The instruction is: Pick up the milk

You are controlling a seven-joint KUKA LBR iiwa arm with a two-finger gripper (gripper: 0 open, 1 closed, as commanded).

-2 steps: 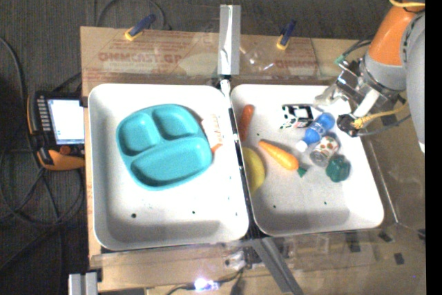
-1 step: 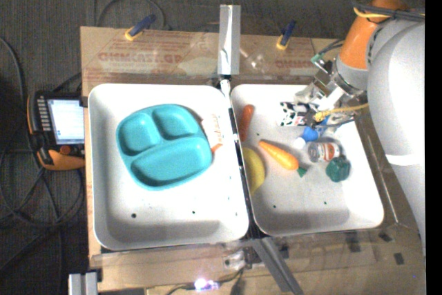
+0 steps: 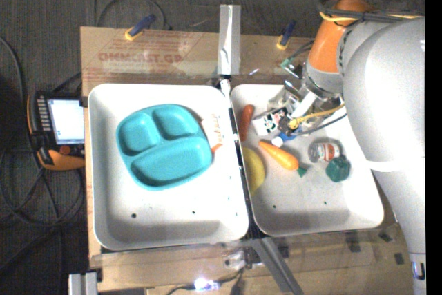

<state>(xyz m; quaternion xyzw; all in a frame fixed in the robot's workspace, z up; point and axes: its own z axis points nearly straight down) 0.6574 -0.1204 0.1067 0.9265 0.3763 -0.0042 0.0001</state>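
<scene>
The gripper (image 3: 289,112), metal and angular, hangs over the small boxy milk (image 3: 272,123) carton; I cannot tell its state. A smooth tapered carrot (image 3: 279,155) lies nearby.

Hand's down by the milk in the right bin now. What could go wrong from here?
Two risks, as I judge it. The milk carton lies crowded: a hot dog on one side, a carrot just below, so the hand could catch or shove a neighbour instead. It also sits near the right bin's back wall, so it may get pushed against that wall and slip.
</scene>
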